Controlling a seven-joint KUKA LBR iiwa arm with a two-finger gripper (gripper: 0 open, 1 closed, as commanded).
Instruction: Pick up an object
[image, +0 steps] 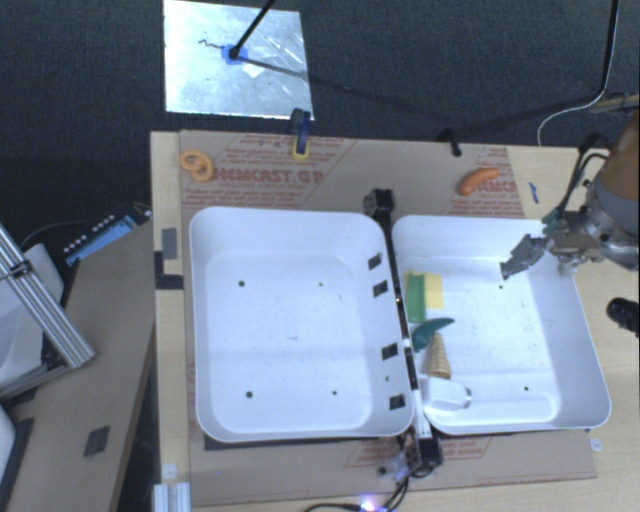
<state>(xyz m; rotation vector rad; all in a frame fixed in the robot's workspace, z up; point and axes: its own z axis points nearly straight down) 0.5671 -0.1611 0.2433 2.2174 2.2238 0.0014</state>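
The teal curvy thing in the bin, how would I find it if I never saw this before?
Look at the right bin of the two white ones, along its left wall. There a small pile of things runs top to bottom. The teal curvy thing lies between the yellow and green sponge above and the tan cone below, the only blue-green piece.
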